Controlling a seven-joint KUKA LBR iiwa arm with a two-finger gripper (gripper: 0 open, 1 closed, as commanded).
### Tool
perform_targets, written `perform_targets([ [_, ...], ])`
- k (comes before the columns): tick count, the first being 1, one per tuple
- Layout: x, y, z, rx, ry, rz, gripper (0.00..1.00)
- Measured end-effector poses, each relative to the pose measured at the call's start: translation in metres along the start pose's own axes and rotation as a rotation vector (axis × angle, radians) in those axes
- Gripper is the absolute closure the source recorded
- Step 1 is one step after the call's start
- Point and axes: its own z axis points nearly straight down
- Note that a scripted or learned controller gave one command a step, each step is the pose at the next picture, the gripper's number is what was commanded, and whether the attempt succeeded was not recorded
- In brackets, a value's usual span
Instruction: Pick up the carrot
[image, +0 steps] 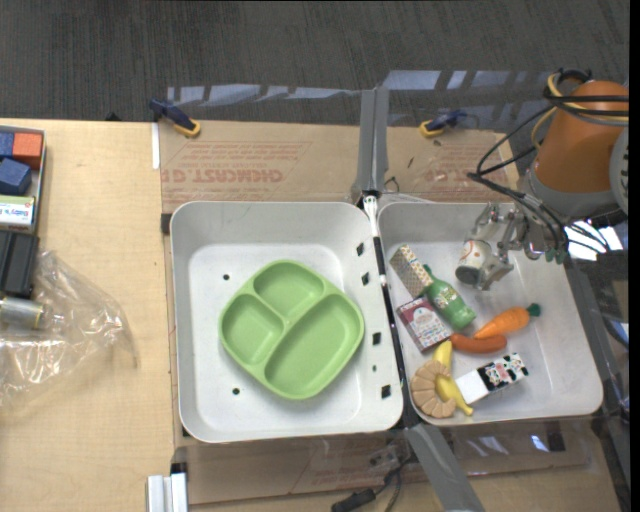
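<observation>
Starting far left on the tabletop (90, 420): coloured blocks (20, 160) and a crumpled clear plastic bag (60, 310). Left bin (190, 330) holds a green divided plate (291, 329), three compartments. Right bin (585, 380), from its left: brown patterned packet (409, 268), green bottle (451, 305), red card box (424, 322), banana (452, 385) on a tan round thing (432, 388), red sausage (478, 342), black-and-white carton (492, 378). Carrot (503, 321) lies mid-bin, tilted, green top to the right, lower end touching the sausage. End effector (490, 262) sits above the bin's upper right part, near the carrot but apart from it; can't tell its finger state.
</observation>
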Motion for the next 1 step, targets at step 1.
perform_targets([
  [1, 0.0022, 0.0767, -0.0440, 0.003, 0.004, 0.314, 1.00],
])
